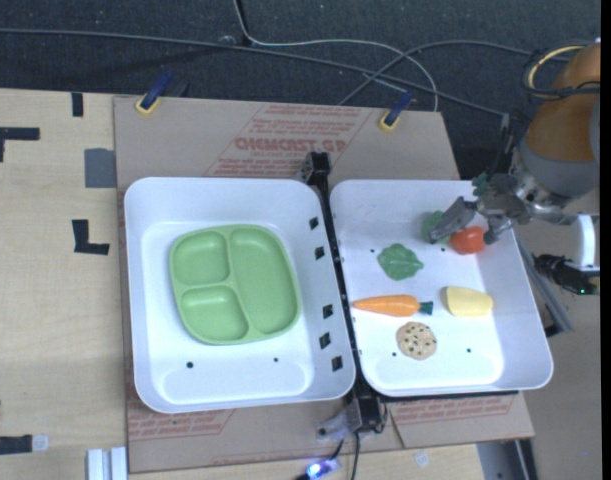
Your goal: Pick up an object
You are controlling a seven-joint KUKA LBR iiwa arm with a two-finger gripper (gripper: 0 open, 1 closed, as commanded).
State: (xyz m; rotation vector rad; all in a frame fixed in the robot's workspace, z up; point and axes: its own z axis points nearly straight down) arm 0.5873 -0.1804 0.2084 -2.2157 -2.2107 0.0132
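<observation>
Hovering at the right bin's [385,200] upper right, the gripper [467,226] is seen spread open around a red object [468,240], nothing yet held; closing is judged to be needed next.

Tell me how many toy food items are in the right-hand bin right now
5: a green leaf mid-bin, an orange carrot below it, a cookie nearest the front, a yellow piece toward the right, and a red tomato under the gripper, which may hide more.

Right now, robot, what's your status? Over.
Gripper low over right white bin, at small red tomato-like toy. No grasp visible. Green leaf toy lies nearby, apart.
</observation>
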